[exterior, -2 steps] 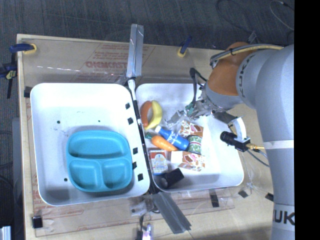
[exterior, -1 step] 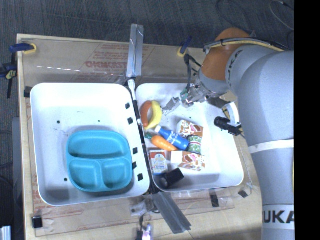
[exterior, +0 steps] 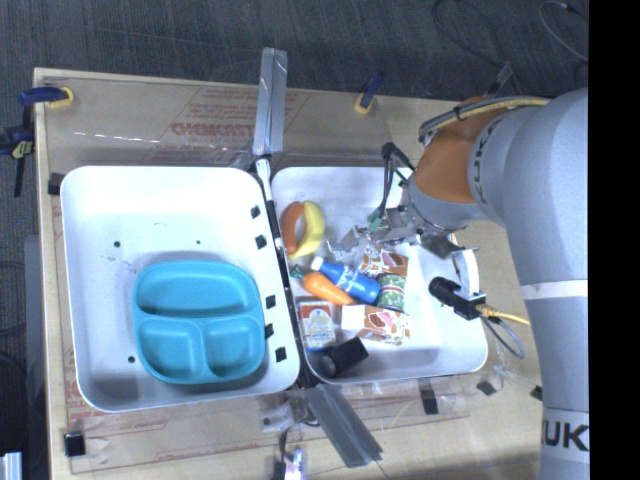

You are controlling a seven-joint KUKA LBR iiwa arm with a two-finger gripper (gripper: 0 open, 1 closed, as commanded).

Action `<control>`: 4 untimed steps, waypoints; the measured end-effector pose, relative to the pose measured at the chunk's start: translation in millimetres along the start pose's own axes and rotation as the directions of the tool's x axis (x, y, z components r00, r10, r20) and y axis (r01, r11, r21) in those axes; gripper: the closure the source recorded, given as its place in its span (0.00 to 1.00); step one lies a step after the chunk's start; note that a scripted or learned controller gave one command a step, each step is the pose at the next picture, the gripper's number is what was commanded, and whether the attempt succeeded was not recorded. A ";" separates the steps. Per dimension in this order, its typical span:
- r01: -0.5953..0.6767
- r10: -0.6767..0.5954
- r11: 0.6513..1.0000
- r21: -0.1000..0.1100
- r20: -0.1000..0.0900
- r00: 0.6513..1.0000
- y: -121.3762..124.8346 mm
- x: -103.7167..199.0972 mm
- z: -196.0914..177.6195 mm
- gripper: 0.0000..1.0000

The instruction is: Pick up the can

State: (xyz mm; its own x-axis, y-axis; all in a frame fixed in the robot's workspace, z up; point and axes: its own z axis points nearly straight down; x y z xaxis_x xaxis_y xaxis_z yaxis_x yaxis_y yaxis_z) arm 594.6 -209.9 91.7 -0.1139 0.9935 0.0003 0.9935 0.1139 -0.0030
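Two white bins [exterior: 100,218] fill the frame's centre; the gripper [exterior: 385,226] hovers over the right bin's clutter near the can [exterior: 392,288], finger state unclear.

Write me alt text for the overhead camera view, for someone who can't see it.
A grey robot arm reaches from the right over the right bin, its gripper low above a jumble of a banana, carrot, blue bottle and cans. The left bin holds a blue divided tray.
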 end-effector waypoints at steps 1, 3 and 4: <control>-0.015 0.015 1.000 -0.002 0.000 1.000 62.3 -6.6 -0.8 0.00; -0.037 0.037 0.999 -0.003 0.004 0.999 -27.4 1.5 -10.9 1.00; -0.036 0.036 0.999 -0.002 0.003 0.999 -27.7 2.1 -10.4 0.00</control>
State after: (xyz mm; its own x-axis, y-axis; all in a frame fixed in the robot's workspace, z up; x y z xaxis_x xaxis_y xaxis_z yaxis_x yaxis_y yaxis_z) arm 566.8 -211.0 102.1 -0.0777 0.9970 -0.0033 0.9970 0.0777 -0.0014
